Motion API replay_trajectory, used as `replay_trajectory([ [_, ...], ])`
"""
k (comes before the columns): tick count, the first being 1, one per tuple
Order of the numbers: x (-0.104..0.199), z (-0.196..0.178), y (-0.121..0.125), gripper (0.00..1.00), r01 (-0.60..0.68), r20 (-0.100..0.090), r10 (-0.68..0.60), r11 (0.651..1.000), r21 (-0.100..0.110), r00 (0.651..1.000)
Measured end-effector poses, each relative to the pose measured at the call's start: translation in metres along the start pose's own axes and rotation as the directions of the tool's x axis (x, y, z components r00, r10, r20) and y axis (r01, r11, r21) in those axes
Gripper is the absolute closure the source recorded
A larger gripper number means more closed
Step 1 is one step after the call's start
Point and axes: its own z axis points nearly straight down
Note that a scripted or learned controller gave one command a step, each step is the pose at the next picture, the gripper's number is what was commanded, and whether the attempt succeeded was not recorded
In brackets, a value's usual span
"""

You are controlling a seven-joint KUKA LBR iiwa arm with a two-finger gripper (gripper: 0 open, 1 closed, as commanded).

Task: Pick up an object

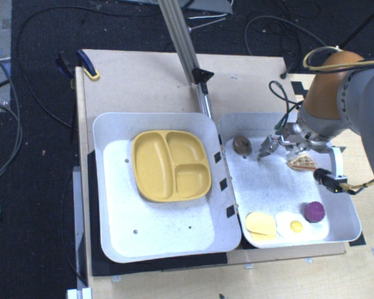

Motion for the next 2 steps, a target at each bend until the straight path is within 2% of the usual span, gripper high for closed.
replay_trajectory([
  [1, 0.0, -0.014, 0.001, 1.0, 0.0, 0.001, 0.0, 1.0, -0.005, 1.0],
  [2, -0.003, -0.077, 0.005, 1.0, 0.002, 0.002, -0.002, 1.0, -0.009, 1.0],
])
